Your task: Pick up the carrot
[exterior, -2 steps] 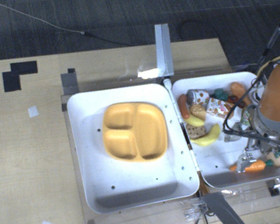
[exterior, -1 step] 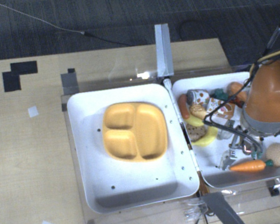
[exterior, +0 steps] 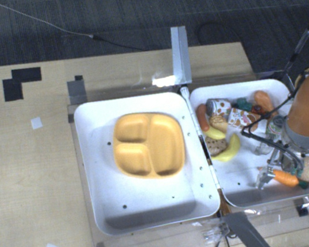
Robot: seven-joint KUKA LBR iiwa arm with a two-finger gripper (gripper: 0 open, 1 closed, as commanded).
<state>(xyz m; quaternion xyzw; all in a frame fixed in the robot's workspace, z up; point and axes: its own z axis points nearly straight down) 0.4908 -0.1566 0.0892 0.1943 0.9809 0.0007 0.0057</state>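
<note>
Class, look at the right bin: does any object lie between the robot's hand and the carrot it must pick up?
Nothing visible does. The hand sits right at the carrot, near the right bin's front wall; the banana lies apart, further left.

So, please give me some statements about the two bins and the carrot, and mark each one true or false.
1. The carrot lies in the right bin. True.
2. The yellow divided plate sits in the right bin. False: it is in the left bin.
3. The gripper is close to the carrot's left end. True.
4. The banana lies on the yellow plate. False: it is in the right bin.
5. The carrot is near the right bin's front edge. True.
</note>
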